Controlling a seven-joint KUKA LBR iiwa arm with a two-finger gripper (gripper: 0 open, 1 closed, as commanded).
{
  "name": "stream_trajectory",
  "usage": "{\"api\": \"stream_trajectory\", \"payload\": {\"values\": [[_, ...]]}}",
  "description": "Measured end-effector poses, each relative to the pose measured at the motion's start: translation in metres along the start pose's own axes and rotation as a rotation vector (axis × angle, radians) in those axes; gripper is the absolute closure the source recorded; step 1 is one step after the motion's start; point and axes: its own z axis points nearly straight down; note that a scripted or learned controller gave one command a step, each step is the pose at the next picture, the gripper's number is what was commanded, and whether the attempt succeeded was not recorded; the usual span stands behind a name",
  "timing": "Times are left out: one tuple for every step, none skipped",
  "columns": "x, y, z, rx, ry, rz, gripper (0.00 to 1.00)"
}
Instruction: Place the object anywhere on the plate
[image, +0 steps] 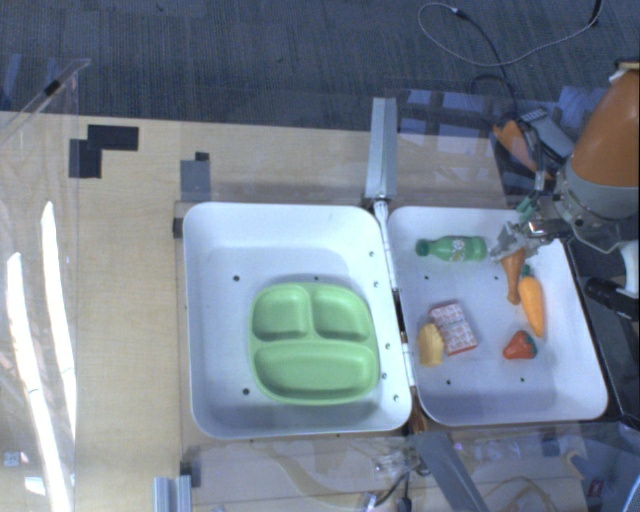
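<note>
Claw (515, 240) hovers beside green bottle (452, 248), finger state indeterminable; green plate (313, 341) waits in the neighbouring bin for delivery.

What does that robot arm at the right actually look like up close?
The arm shows a broad, rounded orange band above a grey wrist section. Below that sits the tool, a small cluster of silvery metal parts with dark pieces. Its finer details are too small to make out.
</note>
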Motion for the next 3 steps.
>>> {"api": "stream_trajectory", "payload": {"values": [[0.075,0.002,-0.013,0.001,0.000,-0.283,1.00],[0.143,0.011,0.001,0.000,0.001,-0.456,1.00],[0.220,0.002,0.012,0.001,0.003,-0.579,1.00]]}}
